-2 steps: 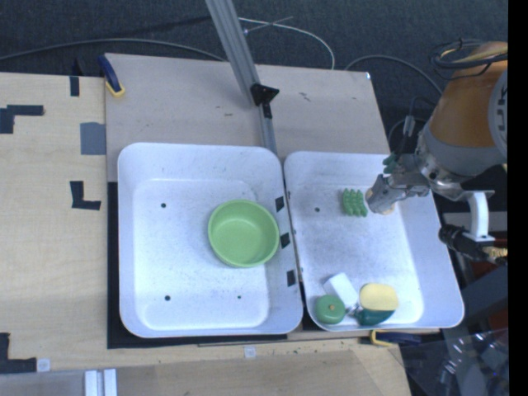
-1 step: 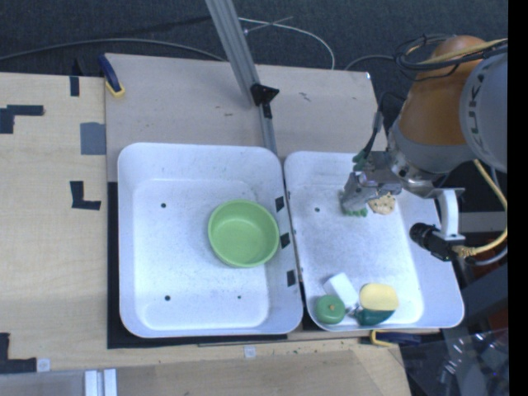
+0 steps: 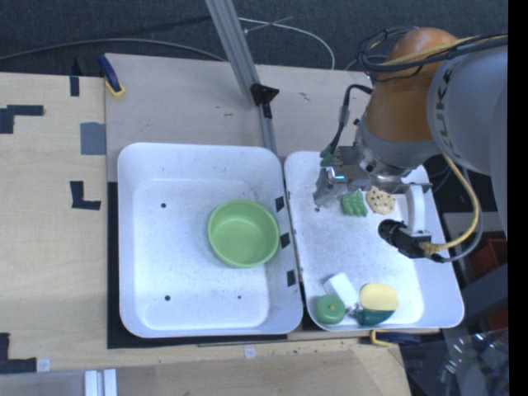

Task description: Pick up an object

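Camera view: robot arm (image 3: pixel 429 97) hangs over right bin (image 3: pixel 330 246) beside green block (image 3: pixel 355 205); jaws' state unclear.

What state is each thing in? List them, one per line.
Green bowl: upright, in left bin.
Gripper: low over right bin, beside green ridged piece.
Cookie: lying next to ridged piece.
Yellow object, white block, green round piece: clustered at near edge.

Blue-handled clamp (image 3: pixel 110 76) at bench edge, metal pole (image 3: pixel 233 35), white cable (image 3: pixel 297 33)
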